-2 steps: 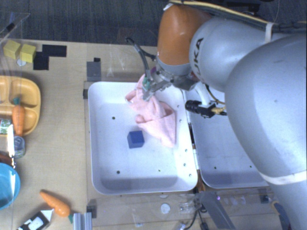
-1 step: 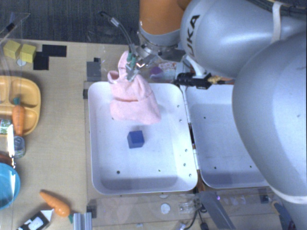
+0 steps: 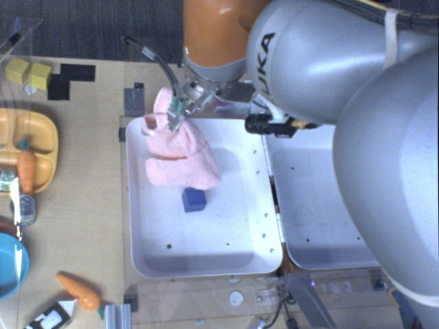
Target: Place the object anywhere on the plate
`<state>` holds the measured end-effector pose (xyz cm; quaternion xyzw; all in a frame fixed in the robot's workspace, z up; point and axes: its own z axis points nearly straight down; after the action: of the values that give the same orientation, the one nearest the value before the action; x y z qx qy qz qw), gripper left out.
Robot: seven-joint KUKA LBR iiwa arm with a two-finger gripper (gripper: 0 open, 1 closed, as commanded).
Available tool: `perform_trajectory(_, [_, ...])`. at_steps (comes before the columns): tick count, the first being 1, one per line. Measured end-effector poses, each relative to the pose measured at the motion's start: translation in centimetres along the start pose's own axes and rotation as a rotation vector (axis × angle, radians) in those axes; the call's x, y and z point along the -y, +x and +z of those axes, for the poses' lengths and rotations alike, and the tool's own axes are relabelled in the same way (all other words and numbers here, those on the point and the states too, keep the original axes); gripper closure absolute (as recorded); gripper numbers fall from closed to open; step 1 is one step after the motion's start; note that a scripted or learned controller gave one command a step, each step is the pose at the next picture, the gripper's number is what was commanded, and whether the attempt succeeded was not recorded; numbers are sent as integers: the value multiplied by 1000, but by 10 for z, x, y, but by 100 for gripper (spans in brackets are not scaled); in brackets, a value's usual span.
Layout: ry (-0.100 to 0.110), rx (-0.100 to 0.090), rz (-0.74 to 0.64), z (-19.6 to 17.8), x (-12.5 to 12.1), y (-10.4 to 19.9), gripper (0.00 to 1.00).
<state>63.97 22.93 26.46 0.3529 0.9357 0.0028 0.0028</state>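
Note:
A pink, soft-looking object (image 3: 182, 160) lies in the back half of the left bin (image 3: 206, 252), with a lobe rising toward the bin's back edge. A small blue cube (image 3: 194, 199) rests on the bin floor just in front of it, touching or nearly touching its lower edge. My gripper (image 3: 175, 115) comes down from the orange-banded wrist (image 3: 216, 26) and its tip sits right at the top of the pink object, in contact with it or just above. The arm's grey body covers much of the right bin (image 3: 309, 204). I cannot make out a distinct plate in either bin.
Left of the bins, on the bench, are a yellow divided tray (image 3: 34, 139) with a carrot (image 3: 26, 170), a blue bowl (image 3: 10, 266), another carrot (image 3: 81, 290), yellow blocks (image 3: 29, 74) and black pieces (image 3: 72, 77). Bare bin floor lies in front of the cube.

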Motion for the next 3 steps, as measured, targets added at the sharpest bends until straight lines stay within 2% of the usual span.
perform_trajectory(1, [-1,2,114,2,17,-48,100])
perform_trajectory(2, [-1,1,165,1,-13,-16,100])
perform_trajectory(3, [4,-2,173,141,-5,-10,100])
